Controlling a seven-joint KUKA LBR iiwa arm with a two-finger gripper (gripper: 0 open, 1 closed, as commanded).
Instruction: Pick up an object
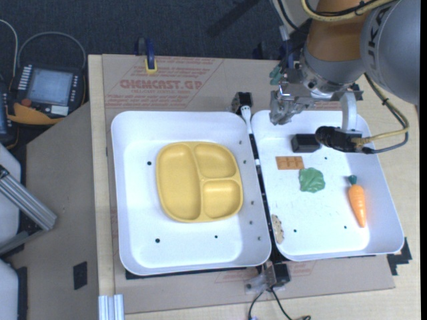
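The arm reaches in from the upper right, its gripper hanging over the far left corner of the right bin. Nothing sits between its fingers; whether they are spread or closed I cannot tell. The left bin holds a yellow divided plate. In the right bin lie a carrot near the right wall, a green leafy piece mid-bin, an orange cracker just beyond it, and a small speckled bit by the left wall.
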